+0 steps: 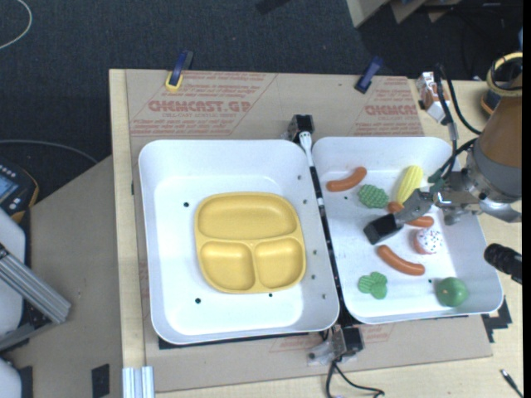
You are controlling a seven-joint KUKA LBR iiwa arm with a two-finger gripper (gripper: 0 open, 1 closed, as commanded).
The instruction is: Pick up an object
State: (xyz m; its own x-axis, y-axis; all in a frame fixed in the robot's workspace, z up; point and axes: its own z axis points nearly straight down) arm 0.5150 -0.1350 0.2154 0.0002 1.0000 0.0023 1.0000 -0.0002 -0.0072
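Observation:
My gripper (pixel 388 220) hangs low over the middle of the right bin (pixel 348 152), reaching in from the right. Its dark tip lies between a green broccoli piece (pixel 372 196) and an orange sausage (pixel 401 260). A yellow corn cob (pixel 407 184) lies just behind it, and a short orange piece (pixel 421 220) sits under the wrist. Close to the right is a white, pink-speckled piece (pixel 428 240). I see nothing held at the gripper's tip.
The right bin also holds a sausage (pixel 346 179) at the back, a green leafy piece (pixel 373 285) and a green ball (pixel 451 291) at the front. A yellow divided plate (pixel 249 240) lies in the left bin (pixel 166 247).

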